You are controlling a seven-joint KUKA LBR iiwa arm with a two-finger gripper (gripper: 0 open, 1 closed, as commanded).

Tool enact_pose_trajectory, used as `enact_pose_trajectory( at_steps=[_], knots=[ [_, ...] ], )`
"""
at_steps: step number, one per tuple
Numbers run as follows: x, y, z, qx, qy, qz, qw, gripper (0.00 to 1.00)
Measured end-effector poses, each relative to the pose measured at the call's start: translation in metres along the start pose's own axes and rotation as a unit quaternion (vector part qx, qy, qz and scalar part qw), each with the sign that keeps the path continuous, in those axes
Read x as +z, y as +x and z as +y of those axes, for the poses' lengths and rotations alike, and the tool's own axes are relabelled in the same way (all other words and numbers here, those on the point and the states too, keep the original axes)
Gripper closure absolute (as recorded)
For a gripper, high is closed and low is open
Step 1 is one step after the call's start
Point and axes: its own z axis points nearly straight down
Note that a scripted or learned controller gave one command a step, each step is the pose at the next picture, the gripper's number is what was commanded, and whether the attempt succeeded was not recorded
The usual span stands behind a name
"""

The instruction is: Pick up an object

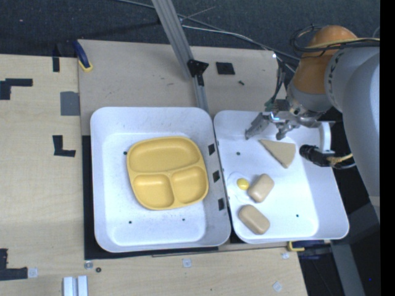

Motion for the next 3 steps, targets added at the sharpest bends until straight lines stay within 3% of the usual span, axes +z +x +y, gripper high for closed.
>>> enact_pose_trajectory(
  at_steps=[1, 3],
  knots=[
    [-0.012, 0.001, 0.0, -0.001, -0.001, 0.0, 1.0, 1.0],
    [-0.11, -0.013, -0.003, 0.0, -0.003, 0.0, 1.0, 1.0]
  ],
)
